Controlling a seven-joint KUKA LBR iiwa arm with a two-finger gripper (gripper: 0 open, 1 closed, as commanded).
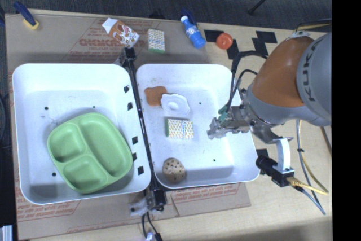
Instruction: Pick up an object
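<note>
Gripper [217, 128] down inside the right bin [194, 73], near its right wall, hanging off the grey arm [293, 84] with the orange band. Fingers too small and blurred to call: open or clenched, cannot tell, nothing visibly between them. Just left of the gripper, apart from it, a patterned square block [180, 128] lying flat on the bin floor. Above that, a white flat piece [174, 103] touching an orange-brown piece [155, 95] to its left. Down at the near edge of the same bin, a speckled brown ball [174, 169], well apart from the gripper. Over in the left bin [34, 82], a green divided tray [89, 150] sitting at a tilt in the near half. Beyond the bins on the bench: a blue bottle [193, 31], a small orange cap [224, 40], a patterned little box [155, 40], a crumpled wrapper [120, 33].
</note>
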